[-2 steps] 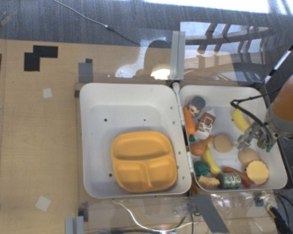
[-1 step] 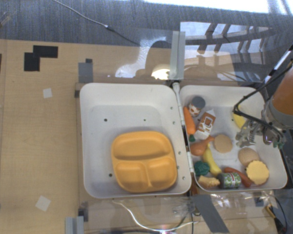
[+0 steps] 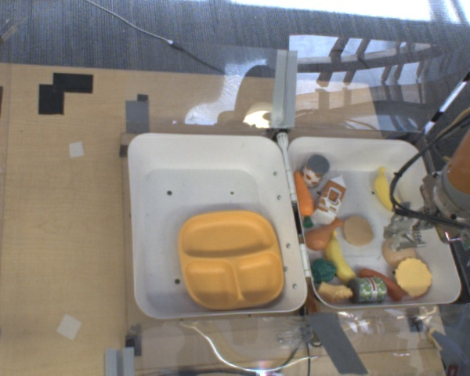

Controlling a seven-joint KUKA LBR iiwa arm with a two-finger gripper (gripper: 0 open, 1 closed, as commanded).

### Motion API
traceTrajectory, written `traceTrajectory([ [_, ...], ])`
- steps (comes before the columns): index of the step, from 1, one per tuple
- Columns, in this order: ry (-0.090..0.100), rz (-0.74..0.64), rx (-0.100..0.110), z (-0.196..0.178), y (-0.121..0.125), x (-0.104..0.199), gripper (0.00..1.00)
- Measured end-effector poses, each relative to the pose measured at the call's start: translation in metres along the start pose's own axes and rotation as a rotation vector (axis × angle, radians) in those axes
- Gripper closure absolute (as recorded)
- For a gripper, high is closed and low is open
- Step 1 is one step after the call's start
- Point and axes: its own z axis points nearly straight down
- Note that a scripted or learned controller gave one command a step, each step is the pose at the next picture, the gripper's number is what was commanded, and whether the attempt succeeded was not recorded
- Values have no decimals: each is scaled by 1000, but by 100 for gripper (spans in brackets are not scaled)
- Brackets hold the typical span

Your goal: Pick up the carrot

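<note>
The carrot (image 3: 303,193) is orange with a small green stub at its near end. It lies lengthwise against the left wall of the right bin (image 3: 446,288), in the far half. My gripper (image 3: 404,232) hangs over the right side of that same bin, well to the right of the carrot and a little nearer the camera. It sits just above a tan bread piece (image 3: 395,251) and is not touching the carrot. Nothing shows held in it.
Beside the carrot are a small carton (image 3: 331,197), a grey round toy (image 3: 317,165) and a drumstick (image 3: 323,235). A banana (image 3: 382,188), tan disc (image 3: 358,230), yellow round (image 3: 413,276) and can (image 3: 370,290) fill the rest. An orange divided tray (image 3: 230,258) lies in the left bin (image 3: 153,210).
</note>
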Motion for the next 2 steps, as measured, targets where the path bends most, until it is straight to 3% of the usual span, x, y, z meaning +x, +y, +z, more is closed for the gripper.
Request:
traceTrajectory([
  [1, -1, -630, -2, -21, -1, -13, 100],
  [2, -1, -1119, -2, -17, 1, 2, 100],
])
